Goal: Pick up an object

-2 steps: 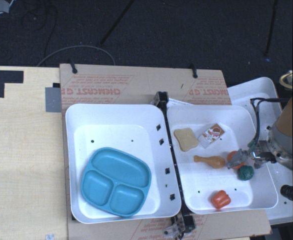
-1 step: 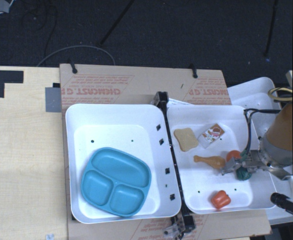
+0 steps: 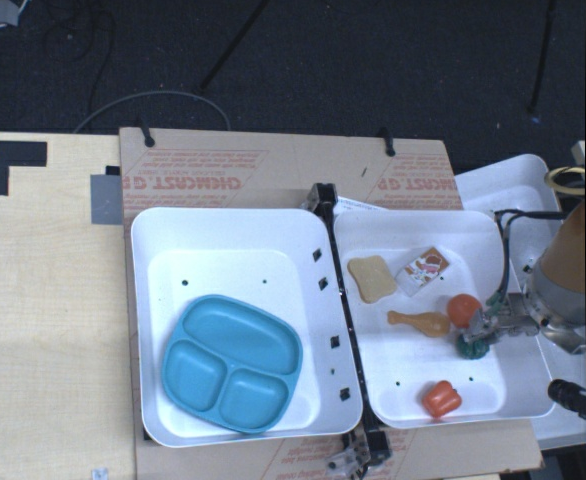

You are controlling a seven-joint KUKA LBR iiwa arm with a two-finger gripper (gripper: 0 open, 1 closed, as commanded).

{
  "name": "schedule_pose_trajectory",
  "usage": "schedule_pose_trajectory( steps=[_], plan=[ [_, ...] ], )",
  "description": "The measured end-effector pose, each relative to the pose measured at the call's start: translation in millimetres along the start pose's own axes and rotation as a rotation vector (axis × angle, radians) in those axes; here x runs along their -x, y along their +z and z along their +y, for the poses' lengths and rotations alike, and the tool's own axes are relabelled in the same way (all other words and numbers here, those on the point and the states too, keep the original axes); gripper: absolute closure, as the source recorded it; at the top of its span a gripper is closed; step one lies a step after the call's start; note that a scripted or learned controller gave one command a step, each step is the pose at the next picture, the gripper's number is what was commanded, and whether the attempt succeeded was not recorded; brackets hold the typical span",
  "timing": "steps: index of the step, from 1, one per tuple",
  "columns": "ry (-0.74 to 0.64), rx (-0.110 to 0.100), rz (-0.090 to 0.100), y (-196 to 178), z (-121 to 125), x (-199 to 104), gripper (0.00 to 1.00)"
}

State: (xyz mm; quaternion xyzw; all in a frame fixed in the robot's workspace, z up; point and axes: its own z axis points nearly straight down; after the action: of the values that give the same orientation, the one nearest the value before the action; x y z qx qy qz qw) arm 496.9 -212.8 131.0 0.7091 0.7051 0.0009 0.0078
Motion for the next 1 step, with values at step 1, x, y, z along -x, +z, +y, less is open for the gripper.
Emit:
schedule_pose_trajectory(
  steps=[1],
  plan=[
    [-0.007,-0.011,0.009,-60.4,-5.0,-1.2,1.0]
  ],
)
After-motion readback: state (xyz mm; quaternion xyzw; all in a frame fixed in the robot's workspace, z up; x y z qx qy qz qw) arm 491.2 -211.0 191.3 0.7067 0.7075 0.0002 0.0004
